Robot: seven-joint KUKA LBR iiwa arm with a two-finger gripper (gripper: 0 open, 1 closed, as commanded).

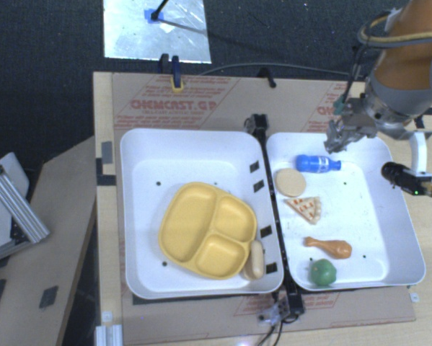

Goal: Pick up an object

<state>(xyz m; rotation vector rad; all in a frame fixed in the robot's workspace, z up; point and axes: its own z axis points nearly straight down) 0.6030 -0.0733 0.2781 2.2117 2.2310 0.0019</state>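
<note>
The small blue plastic bottle with a white cap end (317, 164) lies on its side at the far end of the right white bin (397, 225), long axis roughly left-right, one end toward the divider. It looks light, stiff and smooth, likely to roll, so a grasp across its middle seems best. Just nearer than it sit a round tan cookie (291, 183), a pizza slice (305, 207), a drumstick (329, 247) and a green ball (322, 272). The gripper (338, 141) hovers just beyond the bottle; whether it is open is unclear.
</note>
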